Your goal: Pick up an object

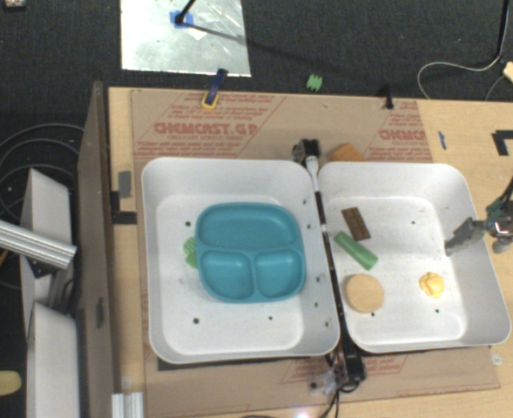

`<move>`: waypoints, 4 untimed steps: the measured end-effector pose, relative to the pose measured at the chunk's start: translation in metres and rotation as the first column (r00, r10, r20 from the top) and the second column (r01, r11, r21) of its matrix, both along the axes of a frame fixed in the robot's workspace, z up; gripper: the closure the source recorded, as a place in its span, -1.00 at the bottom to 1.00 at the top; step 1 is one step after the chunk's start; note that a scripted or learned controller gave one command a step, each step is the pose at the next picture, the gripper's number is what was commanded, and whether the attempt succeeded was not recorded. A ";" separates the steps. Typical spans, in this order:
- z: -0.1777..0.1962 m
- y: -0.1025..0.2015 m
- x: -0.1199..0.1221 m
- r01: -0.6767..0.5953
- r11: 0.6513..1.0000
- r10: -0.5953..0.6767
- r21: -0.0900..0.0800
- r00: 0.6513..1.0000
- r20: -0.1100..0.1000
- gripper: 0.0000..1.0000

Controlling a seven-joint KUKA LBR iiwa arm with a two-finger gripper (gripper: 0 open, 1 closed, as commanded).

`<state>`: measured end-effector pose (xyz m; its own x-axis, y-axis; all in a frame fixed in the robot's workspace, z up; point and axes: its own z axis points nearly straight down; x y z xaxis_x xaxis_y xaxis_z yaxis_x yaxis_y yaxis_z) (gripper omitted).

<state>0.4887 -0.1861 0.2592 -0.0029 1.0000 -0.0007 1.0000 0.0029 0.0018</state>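
The right bin (465,320) holds a brown rectangular bar (355,223), a green stick (354,252), a round tan cookie (364,292) and a small yellow lump (431,283). The gripper (462,233) reaches in from the right edge and hangs over the right bin's right rim, up and to the right of the yellow lump. Nothing shows between its fingers. In the left bin (165,233) lies a teal divided plate (249,251), with a green piece (189,251) peeking out from under its left edge.
An orange object (347,153) lies on the cardboard just behind the bins. A black divider (323,233) runs between the two bins. Cables lie at the top right and on the left floor. A metal sheet (185,24) sits at the back.
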 end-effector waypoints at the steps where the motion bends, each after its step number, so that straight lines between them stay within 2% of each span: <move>1: -0.125 0.093 -0.003 -0.008 1.000 0.008 0.007 1.000 -0.010 -1.00; 2: -0.103 0.049 0.045 0.003 1.000 -0.003 -0.003 1.000 0.006 -1.00; 3: -0.174 0.087 0.006 0.004 1.000 -0.004 0.000 1.000 0.011 -1.00; 4: -0.169 0.047 0.078 -0.003 1.000 0.003 -0.001 1.000 0.012 -1.00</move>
